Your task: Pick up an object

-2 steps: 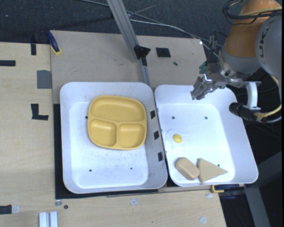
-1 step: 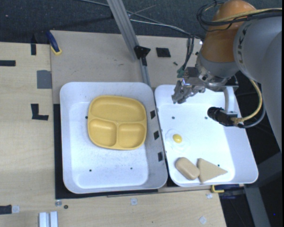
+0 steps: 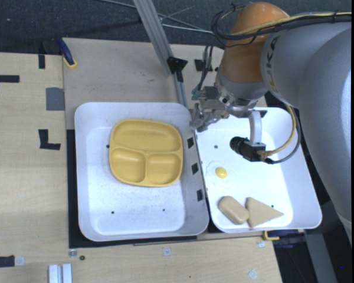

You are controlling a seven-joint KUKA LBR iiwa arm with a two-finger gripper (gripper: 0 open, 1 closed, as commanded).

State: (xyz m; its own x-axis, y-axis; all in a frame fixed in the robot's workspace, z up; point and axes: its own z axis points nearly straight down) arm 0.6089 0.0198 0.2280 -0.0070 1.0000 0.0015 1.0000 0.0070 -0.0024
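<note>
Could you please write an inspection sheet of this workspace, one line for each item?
Surface: wooden bench bearing left bin and right bin.
Job's things: yellow divided plate in left bin; small yellow piece, tan oval piece and tan wedge in right bin.
Clutter: nothing seen.
Hand: hand over the bins' shared edge, holding nothing visible.
Cables: black and yellow cables at the wrist.
Surroundings: black tape marks.
</note>
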